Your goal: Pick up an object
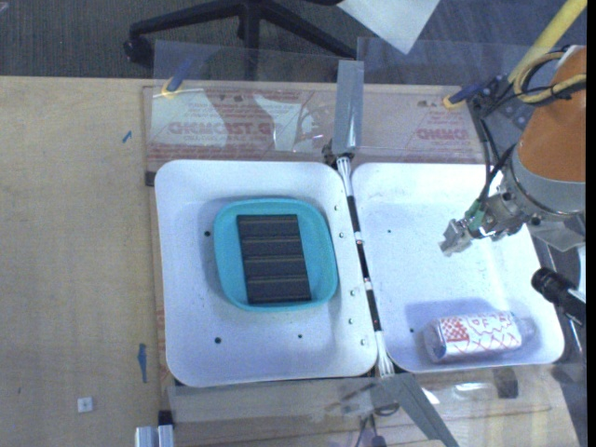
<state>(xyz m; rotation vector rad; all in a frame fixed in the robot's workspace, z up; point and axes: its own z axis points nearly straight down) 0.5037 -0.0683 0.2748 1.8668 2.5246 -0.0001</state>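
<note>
**Approach step: gripper over right bin, nothing held**

Two white bins side by side on the bench. Left bin (186, 343) holds a teal dish (226, 250) with a dark ribbed block (273, 259) sitting in it, roughly centred. Right bin (410, 212) holds one item: a bottle (475, 335) with a red-and-white patterned wrap, lying on its side near the bin's front edge, long axis running left-right.

Arm comes in from the right, orange band visible at the frame edge. Gripper (456, 238) hangs over the middle of the right bin, tilted toward the left. It is small and blurred here, so jaw opening cannot be told; nothing shows between the tips, so no grasp.

Bottle sits well apart from the gripper, nearer the front of the bin. The dish and block are across the divider in the other bin.

Step, as judged: pre-grasp, target probably the bottle as the nearest thing. Next move calls for shifting toward the front edge, lining the jaws across the bottle's short axis, then descending. Risk: round body may roll; bin wall close by limits clearance.
</note>
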